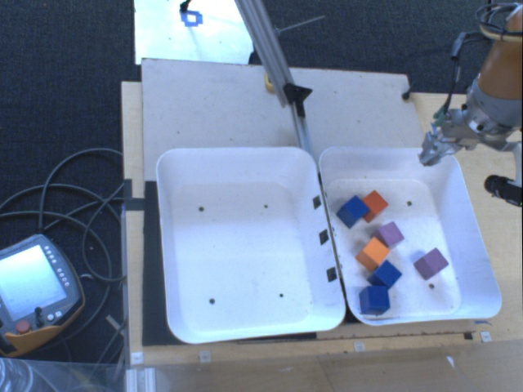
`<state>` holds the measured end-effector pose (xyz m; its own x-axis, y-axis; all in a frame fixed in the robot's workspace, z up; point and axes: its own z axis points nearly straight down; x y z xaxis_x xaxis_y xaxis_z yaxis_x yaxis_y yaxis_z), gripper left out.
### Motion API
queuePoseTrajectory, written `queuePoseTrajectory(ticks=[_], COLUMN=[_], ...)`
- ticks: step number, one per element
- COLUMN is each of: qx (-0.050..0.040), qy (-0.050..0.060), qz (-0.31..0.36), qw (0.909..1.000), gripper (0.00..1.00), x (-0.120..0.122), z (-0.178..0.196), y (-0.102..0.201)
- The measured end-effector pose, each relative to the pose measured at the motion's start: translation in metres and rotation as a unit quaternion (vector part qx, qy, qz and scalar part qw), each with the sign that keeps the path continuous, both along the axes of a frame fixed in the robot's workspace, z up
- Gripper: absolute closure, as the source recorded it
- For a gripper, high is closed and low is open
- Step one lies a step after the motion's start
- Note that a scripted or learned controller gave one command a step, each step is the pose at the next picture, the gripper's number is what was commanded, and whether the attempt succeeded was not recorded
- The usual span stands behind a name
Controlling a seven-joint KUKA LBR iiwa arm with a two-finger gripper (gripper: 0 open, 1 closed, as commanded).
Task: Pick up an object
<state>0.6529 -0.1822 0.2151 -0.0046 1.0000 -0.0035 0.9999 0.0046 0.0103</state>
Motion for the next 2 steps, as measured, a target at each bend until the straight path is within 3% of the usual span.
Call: queuePoseTrajectory(ticks=[1, 2], qx=[0.0009, 0.0025], qy=[0.003, 0.003], qz=[0.0, 0.003], qw=[1.0, 1.0], gripper=[1.0, 1.0], x=[0.001, 0.0], z=[0.006, 0.018], y=[0.0, 0.057])
